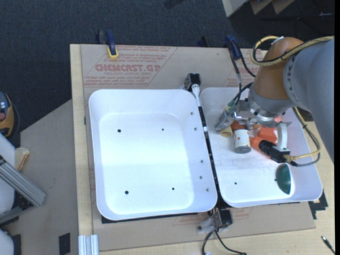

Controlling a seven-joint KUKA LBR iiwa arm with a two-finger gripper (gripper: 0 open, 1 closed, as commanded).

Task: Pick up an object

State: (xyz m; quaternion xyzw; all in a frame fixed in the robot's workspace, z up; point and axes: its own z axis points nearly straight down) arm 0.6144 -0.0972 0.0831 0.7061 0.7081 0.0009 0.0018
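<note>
My gripper [236, 122] is low in the right bin [255, 193], near its far left part, under the grey wrist with the orange band. A small white cylinder with a grey end [241, 142] lies right below the gripper, touching or nearly touching it. Beside it to the right is an orange object [264, 134], partly hidden by the wrist. A small tan piece [227, 134] sits at the gripper's left. A dark green, drop-shaped object [285, 178] lies apart near the bin's front right corner.
The left bin [106, 195] stands beside the right one, their rims meeting along a black strip [204, 137]. Both rest on a brown board [127, 65] held by blue clamps at the back. The arm covers the right bin's far right corner.
</note>
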